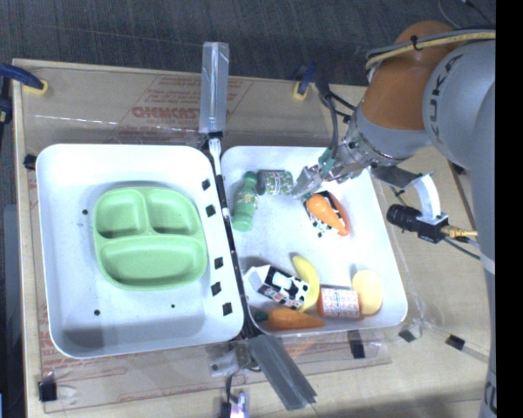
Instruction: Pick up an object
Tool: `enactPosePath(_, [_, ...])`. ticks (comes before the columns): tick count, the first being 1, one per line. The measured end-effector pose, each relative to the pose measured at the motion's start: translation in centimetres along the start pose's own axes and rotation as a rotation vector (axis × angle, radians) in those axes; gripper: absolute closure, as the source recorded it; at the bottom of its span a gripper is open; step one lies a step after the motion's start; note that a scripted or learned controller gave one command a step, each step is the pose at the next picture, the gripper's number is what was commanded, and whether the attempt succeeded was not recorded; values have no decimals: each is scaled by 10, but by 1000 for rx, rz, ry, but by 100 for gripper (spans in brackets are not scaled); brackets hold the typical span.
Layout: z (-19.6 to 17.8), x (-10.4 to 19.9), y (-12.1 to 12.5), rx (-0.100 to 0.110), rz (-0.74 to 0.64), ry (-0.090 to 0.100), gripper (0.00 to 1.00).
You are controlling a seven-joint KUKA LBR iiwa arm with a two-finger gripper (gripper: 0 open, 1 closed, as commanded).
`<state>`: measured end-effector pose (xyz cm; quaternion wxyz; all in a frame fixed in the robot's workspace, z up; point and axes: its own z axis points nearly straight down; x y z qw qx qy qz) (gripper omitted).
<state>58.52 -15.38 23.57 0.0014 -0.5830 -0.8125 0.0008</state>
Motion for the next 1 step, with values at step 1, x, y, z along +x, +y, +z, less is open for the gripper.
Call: enactPosePath(1, [7, 25, 76, 0, 37, -1, 100])
